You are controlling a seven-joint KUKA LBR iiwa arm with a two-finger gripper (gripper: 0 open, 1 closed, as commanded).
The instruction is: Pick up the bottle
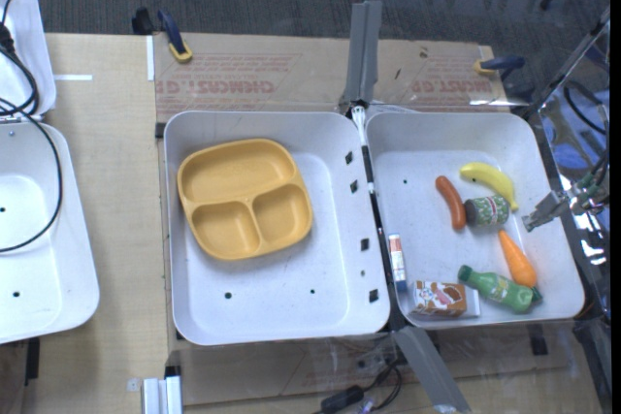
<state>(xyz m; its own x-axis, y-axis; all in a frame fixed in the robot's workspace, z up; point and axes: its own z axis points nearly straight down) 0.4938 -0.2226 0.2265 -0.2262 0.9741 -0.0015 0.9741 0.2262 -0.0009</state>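
Observation:
A green bottle lies on its side near the front right corner of the right bin, with its cap pointing left. My gripper shows as a small grey piece at the bin's right rim. It is above and to the right of the bottle and apart from it. An orange carrot lies between the gripper and the bottle.
The right bin also holds a yellow banana, a sausage, a small can, a snack carton and a thin tube. A yellow divided plate sits in the left bin.

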